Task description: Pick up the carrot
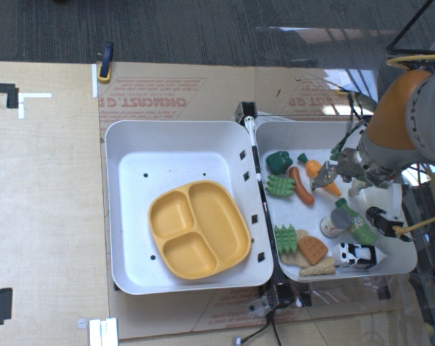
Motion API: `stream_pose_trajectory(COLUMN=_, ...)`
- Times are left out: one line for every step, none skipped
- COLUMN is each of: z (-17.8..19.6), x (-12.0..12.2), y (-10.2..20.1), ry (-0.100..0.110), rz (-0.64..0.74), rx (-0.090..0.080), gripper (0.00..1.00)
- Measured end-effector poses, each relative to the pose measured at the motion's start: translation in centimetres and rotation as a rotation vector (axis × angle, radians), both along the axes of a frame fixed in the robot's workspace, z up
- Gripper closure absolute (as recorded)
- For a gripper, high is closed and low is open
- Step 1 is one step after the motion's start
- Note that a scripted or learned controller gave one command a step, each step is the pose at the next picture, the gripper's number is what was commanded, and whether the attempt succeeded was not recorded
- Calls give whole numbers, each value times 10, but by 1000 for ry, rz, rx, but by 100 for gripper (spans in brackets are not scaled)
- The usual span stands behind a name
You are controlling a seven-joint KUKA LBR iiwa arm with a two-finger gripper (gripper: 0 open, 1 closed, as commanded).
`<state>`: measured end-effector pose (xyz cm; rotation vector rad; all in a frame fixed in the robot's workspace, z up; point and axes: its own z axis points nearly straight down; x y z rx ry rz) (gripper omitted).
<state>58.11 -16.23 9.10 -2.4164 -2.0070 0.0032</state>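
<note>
Near rim of right bin (390, 271): black-and-white cow toy (357, 254), waffle-textured biscuit (312, 249). Gripper (324, 181) open, fingers spread, nothing between them. Carrot (322, 176), short, orange, smooth plastic, lies just at the fingertips. Glossy red sausage (301, 185) immediately left of them.

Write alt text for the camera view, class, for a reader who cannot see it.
A grey and orange robot arm reaches from the right into the right bin, its gripper down at an orange carrot among toy foods, beside a red sausage. The left bin holds a yellow three-compartment plate.
</note>
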Motion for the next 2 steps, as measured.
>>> stream_pose_trajectory(z=9, x=0, y=-1, ry=3, rz=3, rx=-1, gripper=100)
stream_pose_trajectory(z=100, x=-61, y=126, ry=3, rz=-132, rx=1, gripper=100)
